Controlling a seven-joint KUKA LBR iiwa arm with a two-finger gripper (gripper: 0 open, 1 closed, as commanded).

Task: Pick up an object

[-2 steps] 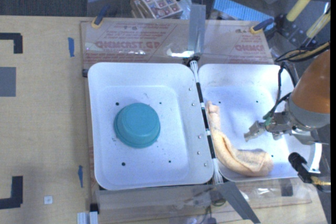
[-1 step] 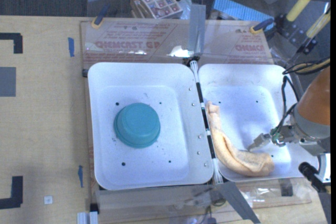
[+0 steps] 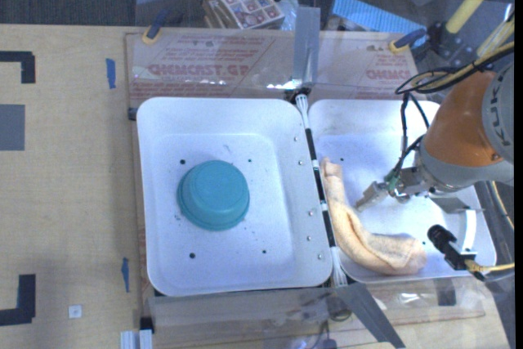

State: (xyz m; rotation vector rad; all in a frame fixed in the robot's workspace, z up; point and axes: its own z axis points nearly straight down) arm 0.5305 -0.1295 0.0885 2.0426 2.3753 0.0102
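Observation:
A long, curved tan object (image 3: 359, 233), shaped like a banana, lies in the right bin (image 3: 359, 131) along its left wall and bends toward the front edge. My gripper (image 3: 372, 194) hangs over the middle of the right bin, just to the right of the tan object's upper half and apart from it, with nothing seen in it. The grey arm with its orange band (image 3: 466, 131) reaches in from the right. A teal bowl (image 3: 213, 194) sits upside down in the middle of the left bin (image 3: 163, 127).
The divide between the two bins (image 3: 315, 176) runs just left of the tan object. A transparent panel and taped cardboard (image 3: 221, 69) stand behind the bins. Pale wooden benchtop (image 3: 65, 176) spreads to the left.

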